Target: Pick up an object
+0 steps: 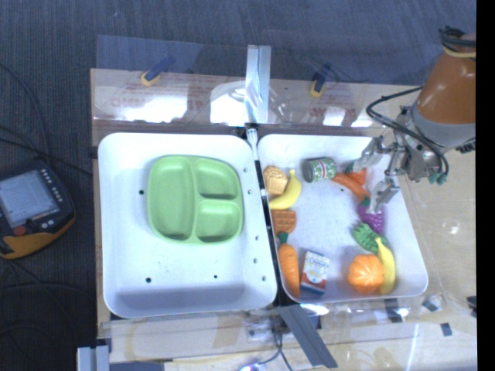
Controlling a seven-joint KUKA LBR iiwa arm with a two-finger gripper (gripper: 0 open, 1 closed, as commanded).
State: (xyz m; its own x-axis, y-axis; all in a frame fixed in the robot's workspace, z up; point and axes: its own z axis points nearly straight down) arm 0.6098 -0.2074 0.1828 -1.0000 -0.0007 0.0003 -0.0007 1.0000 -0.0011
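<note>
pincer hangs wide open just above purple grapes in right bin.

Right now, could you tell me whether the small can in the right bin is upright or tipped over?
Tipped over. The can lies on its side on the right bin floor, beside the banana.

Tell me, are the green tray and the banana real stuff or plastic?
The green tray looks like moulded plastic: one even colour, smooth, with rounded compartments. The banana is probably toy plastic too, evenly yellow and slightly shiny, though the picture is too small to be certain.
</note>
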